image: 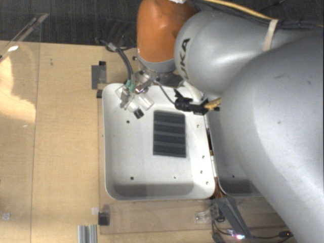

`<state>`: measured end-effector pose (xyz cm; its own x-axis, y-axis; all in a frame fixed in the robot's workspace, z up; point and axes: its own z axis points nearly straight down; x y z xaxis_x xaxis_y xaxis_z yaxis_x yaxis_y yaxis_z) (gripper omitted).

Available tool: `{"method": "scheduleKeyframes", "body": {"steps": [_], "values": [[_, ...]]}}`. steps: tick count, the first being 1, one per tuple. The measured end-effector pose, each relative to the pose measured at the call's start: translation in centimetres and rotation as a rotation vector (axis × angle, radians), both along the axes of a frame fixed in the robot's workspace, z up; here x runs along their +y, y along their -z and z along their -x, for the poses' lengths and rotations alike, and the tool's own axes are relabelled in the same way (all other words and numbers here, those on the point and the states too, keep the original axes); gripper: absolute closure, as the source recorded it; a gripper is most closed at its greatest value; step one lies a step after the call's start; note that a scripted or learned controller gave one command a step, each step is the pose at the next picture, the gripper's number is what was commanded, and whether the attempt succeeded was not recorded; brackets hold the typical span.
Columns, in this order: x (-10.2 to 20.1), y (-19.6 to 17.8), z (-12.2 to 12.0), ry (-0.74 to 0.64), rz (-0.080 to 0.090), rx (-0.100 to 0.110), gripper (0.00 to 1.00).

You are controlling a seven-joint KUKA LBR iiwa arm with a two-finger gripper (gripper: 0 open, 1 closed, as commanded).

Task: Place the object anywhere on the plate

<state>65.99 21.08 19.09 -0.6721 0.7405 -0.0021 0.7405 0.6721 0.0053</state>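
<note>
arm (238,85): reaching in from the right, its bulk covering most of the right bin (234,186); orange band sitting above the left bin's far edge.
gripper (132,101): hovering over the far-left corner of the left bin (152,189); can't tell its state, tip is a small blur of clear and green parts.
object: not identifying it with any confidence; a small dark bit is showing right at the gripper tip, could be the object or part of the tool, too small to call.
plate (169,133): reading the dark ribbed rectangle in the middle of the left bin as the plate; nothing lying on it.
step: looking like pick or early carry, placement not yet done.
next move: confirming there's actually something in the grip, then travelling toward the near right from the corner to get over the dark rectangle, lowering and releasing.
risk: an empty grasp is likely going unnoticed from this angle.
</note>
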Motion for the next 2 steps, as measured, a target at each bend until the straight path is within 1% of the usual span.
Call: {"method": "scheduleKeyframes", "body": {"steps": [1,2], "values": [[1.6,-5.4,-0.6,-0.095,0.0,-0.004,1.0],[1.9,-5.3,0.5,-0.594,0.002,-0.004,1.0]]}}
